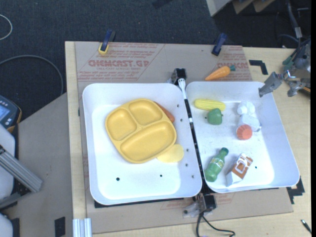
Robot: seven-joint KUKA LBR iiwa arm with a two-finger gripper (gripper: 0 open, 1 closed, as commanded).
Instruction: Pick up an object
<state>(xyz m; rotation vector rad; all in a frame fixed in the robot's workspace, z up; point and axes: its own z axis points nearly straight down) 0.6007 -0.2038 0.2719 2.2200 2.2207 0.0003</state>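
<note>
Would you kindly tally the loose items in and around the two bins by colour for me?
Yellow: 3, the divided plate, the disc beside it, the corn cob
Green: 2, the pepper, the bottle
Orange or red: 3, the carrot on the board outside the bins, the round toy, the piece under the plate's rim
White: 1, the figure
Orange-and-white: 1, the carton
Total: 10

Red print on the tabletop [123, 63] board I read as "CHEMCAST GP", repeated partly at right, smaller lines illegible
</note>
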